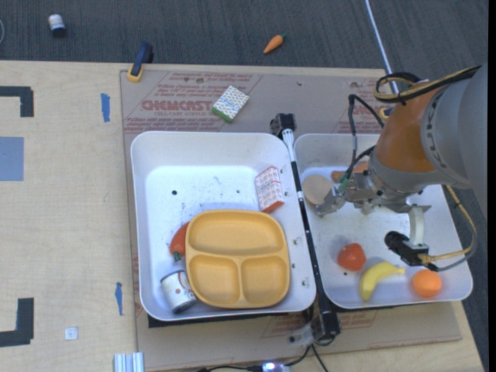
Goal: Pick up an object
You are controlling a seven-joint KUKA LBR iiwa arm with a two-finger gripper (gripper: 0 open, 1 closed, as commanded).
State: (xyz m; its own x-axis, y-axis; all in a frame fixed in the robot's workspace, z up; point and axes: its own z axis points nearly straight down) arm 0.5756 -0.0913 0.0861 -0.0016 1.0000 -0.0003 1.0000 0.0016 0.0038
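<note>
So the gripper (332,204) is low in the right bin (329,281), at about 10 o'clock, with the arm (411,142) coming in from the 3 o'clock side. It sits just beside a pale round thing (316,188), which could be an egg or a shell (too small to say). From this angle I honestly can't tell how wide the gripper is open, or whether it has hold of anything. Nothing is visibly clamped in it, so I wouldn't call this a grab.

My read is that this is the approach or closing-in step and the pick itself isn't done yet. The pale round thing looks like the target, since it's the closest thing to the gripper.

The other candidates in the same bin are well apart from the gripper:
- a tomato (351,256) at roughly 7 o'clock
- a banana (380,277) at 6 o'clock
- an orange (426,283) at 5 o'clock

The left bin (201,180) has a yellow divided plate (236,258) and a red and white packet (269,187) at 2 o'clock, and neither looks in play.

For the next move I'd guess it needs to centre over the round thing, close on it and lift straight up. The thing sits near the bin wall at 9 o'clock, so there's little room there. Being round, it could also roll or squirt out if the squeeze lands off-centre.
</note>
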